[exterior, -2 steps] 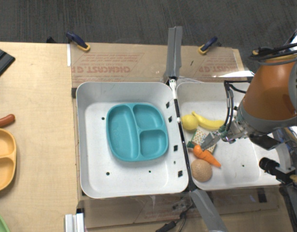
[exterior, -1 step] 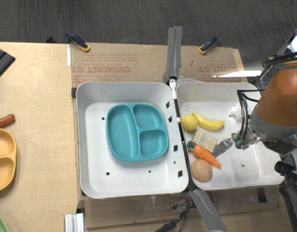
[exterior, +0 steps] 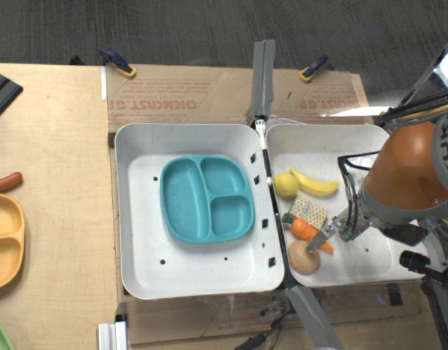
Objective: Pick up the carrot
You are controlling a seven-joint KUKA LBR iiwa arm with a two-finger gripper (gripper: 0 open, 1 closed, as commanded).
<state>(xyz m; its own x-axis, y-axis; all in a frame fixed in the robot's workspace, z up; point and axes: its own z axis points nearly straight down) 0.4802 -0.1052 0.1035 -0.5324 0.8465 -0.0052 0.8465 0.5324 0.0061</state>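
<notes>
I've got the arm (exterior: pixel 406 173) coming in from the right, orange band big over the R bin (exterior: pixel 369 265). L bin (exterior: pixel 136 268) sits just beside it, touching along the middle divider, w/ a teal three-compartment plate (exterior: pixel 207 197) lying flat near its centre. On the bench at far left there's an orange-yellow tray (exterior: pixel 5 243) cut off by the frame edge, and a red sausage-like item (exterior: pixel 5 181) just above it. Two clamps (exterior: pixel 118 62) hold the cardboard at the back.

Inside the R bin, left side: a banana (exterior: pixel 315 185) touching a lemon (exterior: pixel 285 185), a patterned packet (exterior: pixel 309 211) below them, then the carrot (exterior: pixel 306 231) just under the packet, orange, lying roughly across, and a tan round item (exterior: pixel 304 257) beneath it.

Gripper (exterior: pixel 322 239) is low, tips at the carrot's right end, touching or v. close. Can't tell how wide the jaws are or whether anything's between them; too small and blurred from here.
</notes>
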